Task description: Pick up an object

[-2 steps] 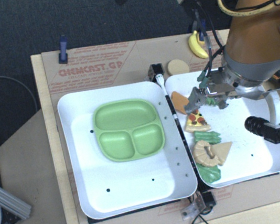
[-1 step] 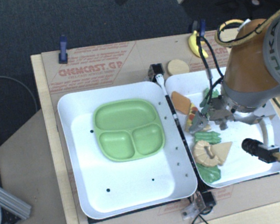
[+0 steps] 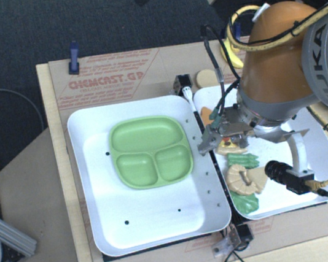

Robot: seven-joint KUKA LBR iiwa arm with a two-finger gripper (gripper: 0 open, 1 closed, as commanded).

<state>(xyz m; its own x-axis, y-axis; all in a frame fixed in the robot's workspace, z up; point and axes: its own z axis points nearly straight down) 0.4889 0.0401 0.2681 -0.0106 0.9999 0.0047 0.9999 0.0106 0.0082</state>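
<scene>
My gripper (image 3: 226,137) hangs low over the left part of the right bin (image 3: 324,194), beneath the orange band of the arm. Under it lies a pile of small toys: a yellow and red piece (image 3: 233,144), a green leafy piece (image 3: 242,159), a beige ring-shaped piece (image 3: 245,180) and a green piece (image 3: 246,202) below it. An orange bit (image 3: 206,114) shows near the bin's upper left corner. The arm's body hides much of this bin.
The left bin (image 3: 105,224) holds a green three-compartment plate (image 3: 151,150). A black divider strip (image 3: 207,151) runs between the bins. A black cable connector (image 3: 290,177) and a yellow hose hang by the arm over the right bin.
</scene>
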